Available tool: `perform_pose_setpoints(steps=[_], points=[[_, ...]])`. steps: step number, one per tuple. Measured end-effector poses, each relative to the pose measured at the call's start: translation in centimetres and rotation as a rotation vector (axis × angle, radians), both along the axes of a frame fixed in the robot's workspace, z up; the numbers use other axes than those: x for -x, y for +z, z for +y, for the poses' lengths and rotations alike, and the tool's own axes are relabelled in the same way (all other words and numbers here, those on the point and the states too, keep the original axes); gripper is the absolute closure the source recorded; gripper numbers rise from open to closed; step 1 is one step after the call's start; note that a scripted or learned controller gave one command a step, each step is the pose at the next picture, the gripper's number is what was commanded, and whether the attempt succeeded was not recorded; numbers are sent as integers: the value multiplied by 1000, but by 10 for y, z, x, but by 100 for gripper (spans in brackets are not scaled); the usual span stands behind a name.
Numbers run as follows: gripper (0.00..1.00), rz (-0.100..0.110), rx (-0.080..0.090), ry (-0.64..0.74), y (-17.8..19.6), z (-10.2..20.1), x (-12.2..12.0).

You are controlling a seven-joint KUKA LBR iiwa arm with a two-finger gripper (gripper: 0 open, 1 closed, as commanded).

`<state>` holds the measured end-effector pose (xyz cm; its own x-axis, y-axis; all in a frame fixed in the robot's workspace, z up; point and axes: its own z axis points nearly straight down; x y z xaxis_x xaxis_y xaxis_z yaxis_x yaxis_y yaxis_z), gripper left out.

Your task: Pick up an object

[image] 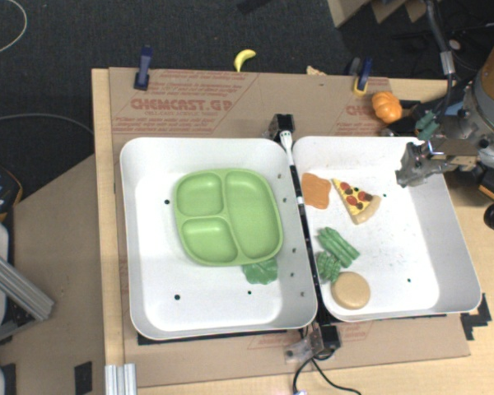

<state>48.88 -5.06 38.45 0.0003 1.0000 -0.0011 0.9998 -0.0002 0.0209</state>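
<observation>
The right bin [445, 245] holds a pizza slice [356, 200], an orange flat piece [316, 191], a green bean bunch [337, 248] and a round tan bun [351, 290]. In the left bin [144, 220] lies a green divided plate [227, 216] with a green leafy piece [262, 271] at its near edge. My gripper [412, 171] hangs over the right bin's far right corner, to the right of the pizza slice and apart from it. Nothing is seen between its fingers.
A small orange fruit [386, 105] and a yellow banana [244, 58] lie on the board behind the bins. Blue clamps [142, 67] hold the board's far edge. Cables and a black connector [281, 125] sit between the bins.
</observation>
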Motion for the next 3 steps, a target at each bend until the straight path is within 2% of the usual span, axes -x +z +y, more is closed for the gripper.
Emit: perform_pose_setpoints(steps=[1, 2, 3], points=[[100, 29, -4, 11, -59, 96, 11], [100, -1, -2, -1, 111, 61, 9], [100, 34, 0, -2, -12, 59, 11]])
